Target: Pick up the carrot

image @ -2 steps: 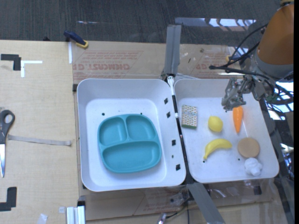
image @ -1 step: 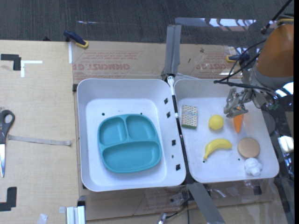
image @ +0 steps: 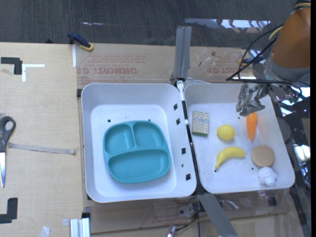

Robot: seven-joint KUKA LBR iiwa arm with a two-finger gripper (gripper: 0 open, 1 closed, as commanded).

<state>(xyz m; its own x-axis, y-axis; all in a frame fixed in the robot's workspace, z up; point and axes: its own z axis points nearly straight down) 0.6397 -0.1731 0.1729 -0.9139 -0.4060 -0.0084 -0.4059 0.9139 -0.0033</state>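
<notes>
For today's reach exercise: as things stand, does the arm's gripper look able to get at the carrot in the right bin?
Probably yes. The gripper sits just above the carrot's top end, with nothing between them; the lemon and the round tan piece lie apart from it.

Showing orange on the carrot (image: pixel 251 125), yellow on banana (image: pixel 229 156) and lemon (image: pixel 225 132), teal on the divided plate (image: pixel 137 151), white on both bins (image: pixel 89 147)
</notes>
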